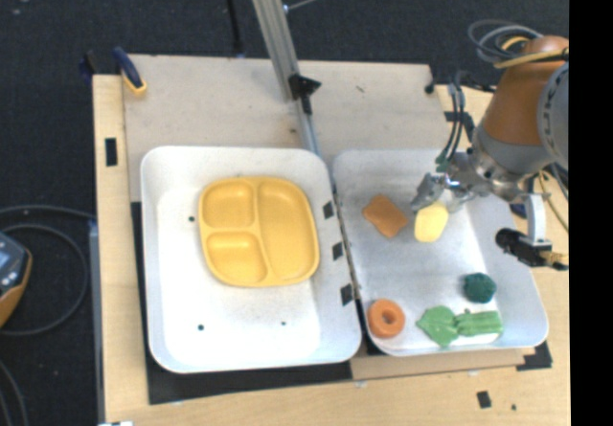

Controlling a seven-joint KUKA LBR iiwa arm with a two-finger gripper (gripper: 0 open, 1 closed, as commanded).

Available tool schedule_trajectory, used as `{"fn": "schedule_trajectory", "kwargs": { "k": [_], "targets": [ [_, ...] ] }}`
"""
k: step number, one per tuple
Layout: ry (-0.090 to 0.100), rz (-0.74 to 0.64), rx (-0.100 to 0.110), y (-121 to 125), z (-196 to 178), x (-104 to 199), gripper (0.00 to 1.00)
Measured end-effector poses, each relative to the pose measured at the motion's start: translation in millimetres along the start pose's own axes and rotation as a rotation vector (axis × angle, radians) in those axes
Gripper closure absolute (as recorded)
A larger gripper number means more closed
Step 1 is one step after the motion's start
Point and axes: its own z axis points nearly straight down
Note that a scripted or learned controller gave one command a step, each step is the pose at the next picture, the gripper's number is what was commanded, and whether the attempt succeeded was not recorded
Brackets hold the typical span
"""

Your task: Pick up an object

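As your gripper [433, 204] hangs over the right bin [402, 319], the grasp is in hand.
Its fingers straddle the yellow object [430, 223] (beside the brown piece [384, 216]), apparently clamped on it; next, lift straight up.

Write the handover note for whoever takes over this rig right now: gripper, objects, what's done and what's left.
Gripper: over the right bin, just above the yellow piece; grip not confirmed.
Right bin: brown piece, orange ring, dark green ball, light green toy.
Left bin: yellow divided plate.
Done: approach.
Left: confirm a grasp, then lift.
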Motion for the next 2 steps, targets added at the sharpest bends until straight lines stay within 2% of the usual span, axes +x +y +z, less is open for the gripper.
{"fn": "schedule_trajectory", "kwargs": {
  "k": [1,2],
  "targets": [
    [0.0,-0.004,-0.001,-5.6,-60.3,2.8,1.0],
    [0.001,-0.004,0.001,-4.5,-81.9,1.4,1.0]
  ]
}}
